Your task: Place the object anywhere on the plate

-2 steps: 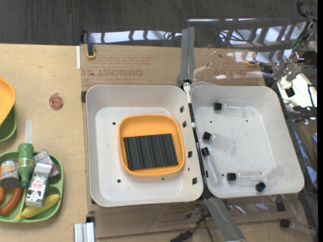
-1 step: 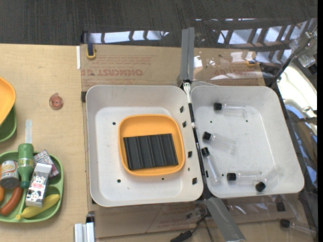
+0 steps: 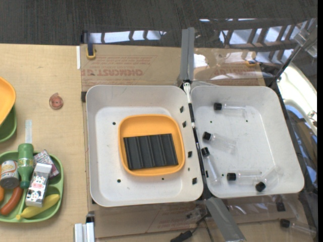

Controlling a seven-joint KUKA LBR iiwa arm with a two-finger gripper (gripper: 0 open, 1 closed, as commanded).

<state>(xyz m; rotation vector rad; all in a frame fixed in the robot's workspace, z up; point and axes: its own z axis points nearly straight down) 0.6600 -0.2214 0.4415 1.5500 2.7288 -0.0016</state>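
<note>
You find the ridged black rectangular slab (image 3: 151, 152), seemingly stiff and light, lying on the orange square plastic plate (image 3: 151, 122); grip its long edges; the pincer's state can't be told.

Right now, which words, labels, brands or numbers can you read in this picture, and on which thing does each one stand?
"CHEMCRAFT" or close to it: red print on the cardboard sheet behind the left bin. It shows reversed and faint, so the spelling is uncertain.
Smaller red lines beside that print: too faint to read.
Can, green bottle and small carton on the green tray: labels too small and blurred to read.
Orange plate and dark ridged object on it: no text.
</note>
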